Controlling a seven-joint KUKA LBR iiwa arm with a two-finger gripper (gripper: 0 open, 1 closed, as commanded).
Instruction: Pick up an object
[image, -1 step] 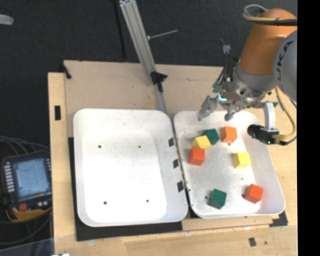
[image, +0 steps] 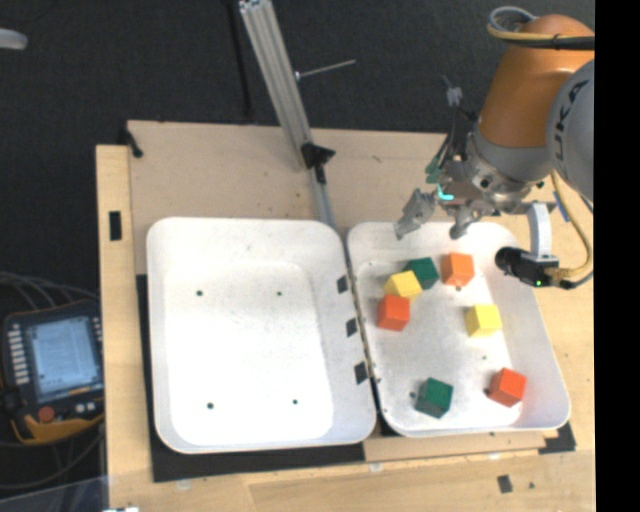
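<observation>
dark floor around a plywood bench (image: 230, 170) w/ two shallow white bins side by side. left bin (image: 180, 250) has nothing to grab; right bin (image: 545, 350) has all the blocks. a metal pole (image: 285, 85) slants in from the top, a handheld screen (image: 55, 360) sits off the bench at left.

blocks in right bin: yellow block (image: 403, 284), green block (image: 424, 271) and orange block (image: 458, 268) packed near the far end, the first two look touching; a red-orange block (image: 394, 311) just in front of the yellow one. further out: 2nd yellow block (image: 483, 319) mid-bin, 2nd green block (image: 434, 396) and red block (image: 507, 386) near the front edge.

what could go wrong: if i drop straight down i land on the far cluster, where neighbours sit too tight for a finger to slip between, so i'd prob push blocks apart or pinch a corner & lose it on the lift. far bin wall is close too, a finger could catch the rim. the lone blocks are safer, more room on both sides.

my pincer (image: 436, 217) hangs over the far end of the right bin, above the cluster, fingers spread wide apart. nothing between them, touching nothing as far as i can tell; height over the blocks is hard to judge from this angle.
</observation>
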